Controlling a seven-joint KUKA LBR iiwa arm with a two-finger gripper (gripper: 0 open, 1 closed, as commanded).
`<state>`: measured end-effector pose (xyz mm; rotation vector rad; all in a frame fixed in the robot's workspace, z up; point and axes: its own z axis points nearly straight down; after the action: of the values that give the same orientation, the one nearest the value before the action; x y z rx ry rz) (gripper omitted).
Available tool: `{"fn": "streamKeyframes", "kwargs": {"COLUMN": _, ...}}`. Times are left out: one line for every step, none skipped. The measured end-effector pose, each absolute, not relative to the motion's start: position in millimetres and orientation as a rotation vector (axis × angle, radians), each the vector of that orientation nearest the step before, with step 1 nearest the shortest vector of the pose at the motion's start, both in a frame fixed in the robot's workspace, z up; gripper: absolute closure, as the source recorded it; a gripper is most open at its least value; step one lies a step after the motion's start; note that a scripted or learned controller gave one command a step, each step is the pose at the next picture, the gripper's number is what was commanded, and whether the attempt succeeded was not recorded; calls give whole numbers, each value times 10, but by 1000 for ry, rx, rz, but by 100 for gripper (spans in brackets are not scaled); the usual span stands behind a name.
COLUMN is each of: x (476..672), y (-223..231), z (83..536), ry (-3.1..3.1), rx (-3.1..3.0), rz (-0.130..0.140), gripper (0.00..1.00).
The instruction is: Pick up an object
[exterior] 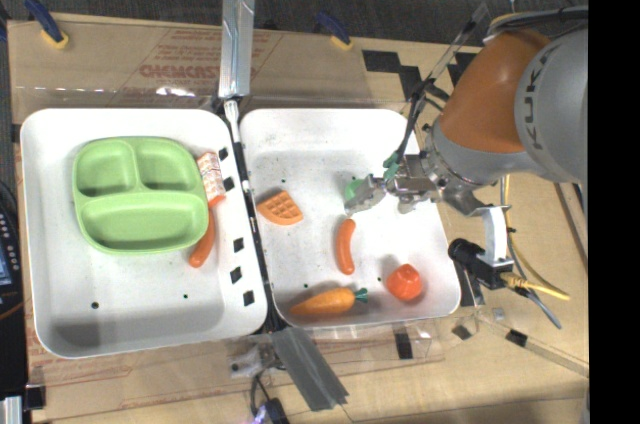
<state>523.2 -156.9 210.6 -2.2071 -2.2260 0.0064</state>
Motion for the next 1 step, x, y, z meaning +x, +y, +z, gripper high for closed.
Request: {"fn": "streamKeyframes", "kwargs": {"x": 5326, "y": -1515, "z": 904, "ry": -2256, "rx": -2183, "rz": 2, "gripper": 0}}
